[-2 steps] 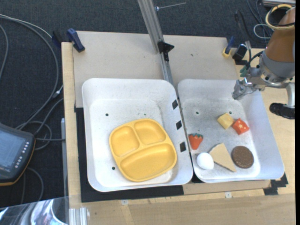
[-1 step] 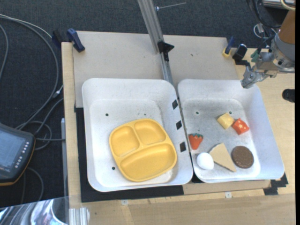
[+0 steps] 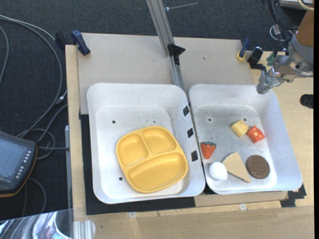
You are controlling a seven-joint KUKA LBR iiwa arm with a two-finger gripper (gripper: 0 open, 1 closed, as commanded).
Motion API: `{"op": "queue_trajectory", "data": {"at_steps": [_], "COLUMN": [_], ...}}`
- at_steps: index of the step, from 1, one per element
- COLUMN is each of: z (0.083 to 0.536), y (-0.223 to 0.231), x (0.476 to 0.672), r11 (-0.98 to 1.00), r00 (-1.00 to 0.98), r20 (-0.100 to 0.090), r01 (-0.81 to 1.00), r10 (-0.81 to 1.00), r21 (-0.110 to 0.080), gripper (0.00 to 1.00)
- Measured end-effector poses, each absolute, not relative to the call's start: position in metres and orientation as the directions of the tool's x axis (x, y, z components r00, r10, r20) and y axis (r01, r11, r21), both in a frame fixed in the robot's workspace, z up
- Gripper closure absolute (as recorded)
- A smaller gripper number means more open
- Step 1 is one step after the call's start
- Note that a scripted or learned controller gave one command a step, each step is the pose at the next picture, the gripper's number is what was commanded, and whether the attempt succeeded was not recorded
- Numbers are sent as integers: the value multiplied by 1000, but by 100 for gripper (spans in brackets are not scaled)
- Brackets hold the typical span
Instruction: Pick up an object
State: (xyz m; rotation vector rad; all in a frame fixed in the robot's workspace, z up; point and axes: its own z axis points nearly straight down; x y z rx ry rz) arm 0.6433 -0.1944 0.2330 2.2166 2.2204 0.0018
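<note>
Right bin [image 3: 279, 114] rim; gripper [image 3: 264, 85] tip blurred, arm cropped

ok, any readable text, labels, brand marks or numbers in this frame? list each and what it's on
None readable.
Handheld pendant at the left edge: its keys and screen are too small and blurred to read.
Yellow divided plate, left bin, right bin: no print visible.
Toy foods, such as the strawberry and the brown cookie: no markings.
Hand and arm: no legible label.
</note>
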Motion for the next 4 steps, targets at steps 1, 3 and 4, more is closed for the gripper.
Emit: {"op": "queue_trajectory", "data": {"at_steps": [1,3,4], "z": [238,220,232], "y": [-150,-35,25], "x": [649,648,656], "r11": [5,7,7], "r00": [-5,-7,-7], "r20": [1,3,2], "r01": [1000,1000,1000], "r10": [1000,1000,1000], "r21": [1,-3,3], "gripper": [100,100,100]}}
